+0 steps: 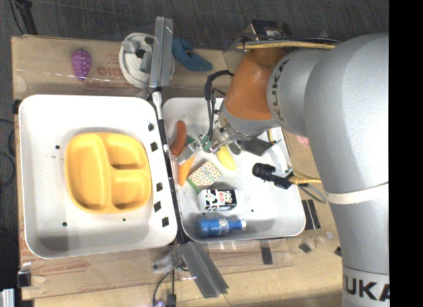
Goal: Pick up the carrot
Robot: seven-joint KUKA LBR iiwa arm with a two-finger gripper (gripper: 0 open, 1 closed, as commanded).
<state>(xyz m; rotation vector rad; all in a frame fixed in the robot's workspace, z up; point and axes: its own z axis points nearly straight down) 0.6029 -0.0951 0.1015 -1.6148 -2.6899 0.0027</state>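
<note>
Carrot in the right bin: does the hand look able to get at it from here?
Probably yes. The carrot lies uncovered near the bin's left wall, beside the patterned packet, and the hand is just above-right of it.

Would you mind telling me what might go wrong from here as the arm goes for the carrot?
1. The carrot lies wedged against the left wall of the right bin, next to a patterned packet, so the jaws may find little room and could strike the wall.
2. A reddish sausage-like item sits just above it; similar colour and shape could lead to a wrong pick.
3. The gripper hangs amid clutter, so descending may nudge the yellow item.
</note>
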